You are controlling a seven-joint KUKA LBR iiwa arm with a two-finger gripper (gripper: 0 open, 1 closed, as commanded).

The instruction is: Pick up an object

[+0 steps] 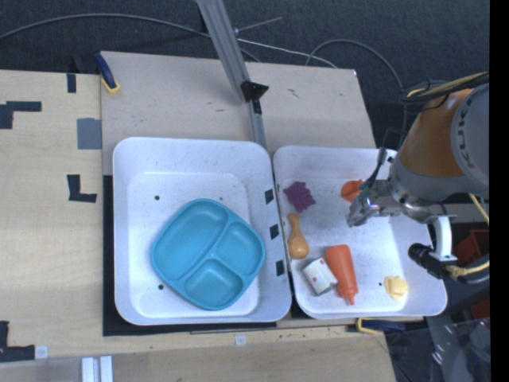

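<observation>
Nearest my camera, along the near wall of the right bin (413, 313), I see 3 small things: a white block (319, 276), an orange carrot (343, 272) and a yellow piece (395, 286) toward the near right corner. Further in lie a tan pear-shaped toy (297, 239) by the left wall, a purple piece (299, 194) beyond it, and a small orange-red object (351, 189) just left of the hand (362, 211).

I read the hand as low over the right half of that bin, its dark tips pointing left and down. Whether those tips are spread or pressed together I cannot tell from this angle, and I see nothing pinched between them.

The left bin (127, 213) carries a blue divided plate (208, 253), well apart from the hand.

My judgement: the orange-red object is the closest candidate, lying just to the far left of the tips. The carrot lies nearer the camera and slightly left, its long axis running from far to near, so a grip would need to cross it from left to right.
</observation>
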